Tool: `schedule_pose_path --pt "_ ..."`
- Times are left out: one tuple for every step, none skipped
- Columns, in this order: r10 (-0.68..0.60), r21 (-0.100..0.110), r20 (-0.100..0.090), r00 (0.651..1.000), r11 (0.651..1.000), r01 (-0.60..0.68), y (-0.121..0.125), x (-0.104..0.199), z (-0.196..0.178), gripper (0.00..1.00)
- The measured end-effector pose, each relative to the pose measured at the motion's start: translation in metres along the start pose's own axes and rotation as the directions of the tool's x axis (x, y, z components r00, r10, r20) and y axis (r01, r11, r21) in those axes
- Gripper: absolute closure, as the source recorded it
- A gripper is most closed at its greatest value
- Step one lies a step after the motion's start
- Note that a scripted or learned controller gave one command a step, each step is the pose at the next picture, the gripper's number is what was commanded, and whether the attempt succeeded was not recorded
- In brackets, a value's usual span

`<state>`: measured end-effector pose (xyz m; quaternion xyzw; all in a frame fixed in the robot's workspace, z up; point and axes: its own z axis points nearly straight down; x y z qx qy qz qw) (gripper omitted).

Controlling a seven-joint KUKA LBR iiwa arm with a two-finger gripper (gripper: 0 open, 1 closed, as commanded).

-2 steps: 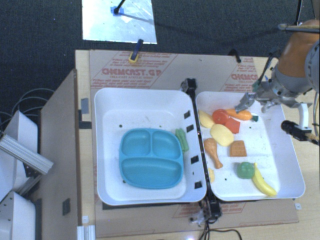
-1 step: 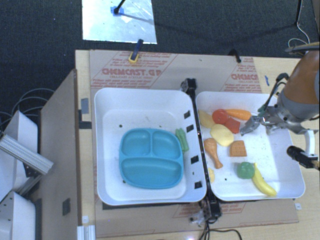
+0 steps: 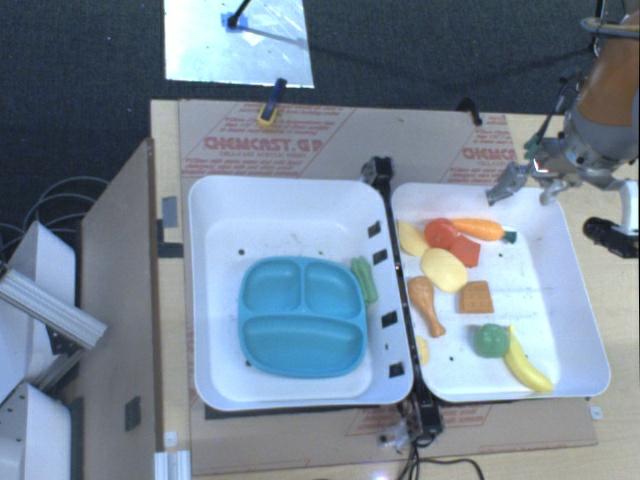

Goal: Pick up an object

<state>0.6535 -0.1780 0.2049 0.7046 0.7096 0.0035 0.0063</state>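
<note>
Left bin (image 3: pixel 215 218): holds a blue divided plate (image 3: pixel 302 316) at centre, a green pod (image 3: pixel 364 279) touching its right edge; bare floor toward the upper rim.
Right bin (image 3: pixel 570 298): toy food clustered at left and centre, namely carrot (image 3: pixel 476 229), tomato (image 3: pixel 452 242), potato (image 3: pixel 443 268), drumstick (image 3: pixel 426 302), cracker (image 3: pixel 476 297), banana (image 3: pixel 525 364); right strip bare.
Gripper (image 3: pixel 527 185): fingers spread wide, holding nothing, above the right bin's upper rim, upper right of frame.

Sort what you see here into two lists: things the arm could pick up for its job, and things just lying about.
For the job:
orange plastic toy carrot
yellow plastic toy banana
brown toy chicken drumstick
the arm's claw

Lying about:
blue plastic divided tray
yellow clamp on the bench's far edge
shiny square sheet
</note>
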Motion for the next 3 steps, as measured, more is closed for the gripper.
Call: schedule_pose_path --pt "0.010 0.018 -0.004 1.000 1.000 -0.010 -0.052 -0.030 0.057 0.00" --pt "-0.002 0.006 -0.002 1.000 1.000 0.002 0.018 -0.001 0.062 0.00" --pt "0.008 0.008 -0.003 1.000 1.000 -0.008 -0.086 0.014 -0.044 0.00"
